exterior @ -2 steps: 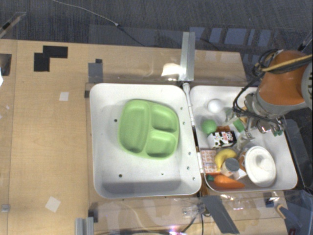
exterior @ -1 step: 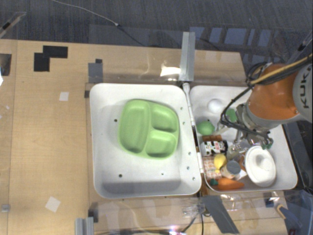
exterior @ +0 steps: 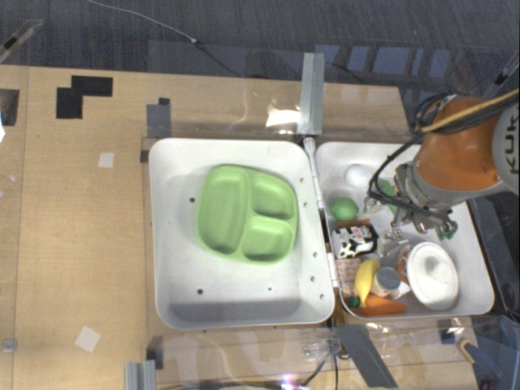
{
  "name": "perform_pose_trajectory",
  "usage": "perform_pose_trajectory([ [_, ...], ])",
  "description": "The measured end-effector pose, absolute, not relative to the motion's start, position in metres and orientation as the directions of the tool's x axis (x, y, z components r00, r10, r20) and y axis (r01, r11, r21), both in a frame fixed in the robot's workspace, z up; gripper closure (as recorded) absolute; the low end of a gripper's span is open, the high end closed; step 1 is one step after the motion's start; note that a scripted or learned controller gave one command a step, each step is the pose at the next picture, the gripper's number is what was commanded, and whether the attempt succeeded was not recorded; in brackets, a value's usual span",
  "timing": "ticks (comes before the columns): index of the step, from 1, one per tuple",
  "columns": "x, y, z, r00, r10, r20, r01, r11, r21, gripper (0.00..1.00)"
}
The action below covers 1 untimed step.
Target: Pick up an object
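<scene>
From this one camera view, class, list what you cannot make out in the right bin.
- Gripper: the arm's wrist covers it from above, so open or shut is unclear.
- Black-and-white item: too small to identify.
- Grey-capped object between banana and white bowl: blurred.

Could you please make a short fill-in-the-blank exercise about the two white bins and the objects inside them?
1. The divided plate in the left bin has the colour ____.
2. The banana lies in the ____ bin.
3. The carrot has the colour ____.
4. The arm's orange band hangs above the ____ bin.

Missing words: green; right; orange; right
</scene>
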<state>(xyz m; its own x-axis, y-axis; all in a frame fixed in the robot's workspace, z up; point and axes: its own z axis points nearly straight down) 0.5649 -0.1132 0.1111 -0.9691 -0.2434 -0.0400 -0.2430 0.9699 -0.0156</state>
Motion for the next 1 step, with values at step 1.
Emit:
perform_pose_trajectory([
  [1,0.6026,-0.1738,0.2445,-0.969,-0.247,-0.020,-0.247,0.969,-0.012,1.00],
])
